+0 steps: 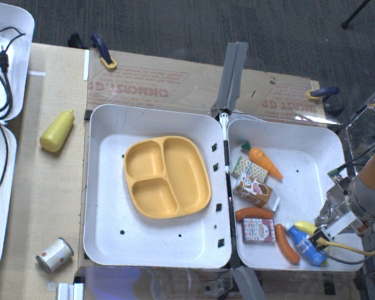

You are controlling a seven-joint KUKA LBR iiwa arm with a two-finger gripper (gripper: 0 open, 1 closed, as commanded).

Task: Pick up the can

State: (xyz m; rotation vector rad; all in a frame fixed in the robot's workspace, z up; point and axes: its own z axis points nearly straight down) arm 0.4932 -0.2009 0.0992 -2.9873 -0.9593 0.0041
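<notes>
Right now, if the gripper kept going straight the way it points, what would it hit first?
The gripper would likely meet the yellow toy by the blue bottle, low in the right bin; depth is unclear.

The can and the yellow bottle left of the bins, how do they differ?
The can is silvery with red marks; the yellow bottle is plain yellow. The can is a short cylinder; the bottle narrows toward a neck. The can lies by the left bin's near corner, the bottle beside its far corner. Both lie on their sides on the bench, outside the bins.
</notes>
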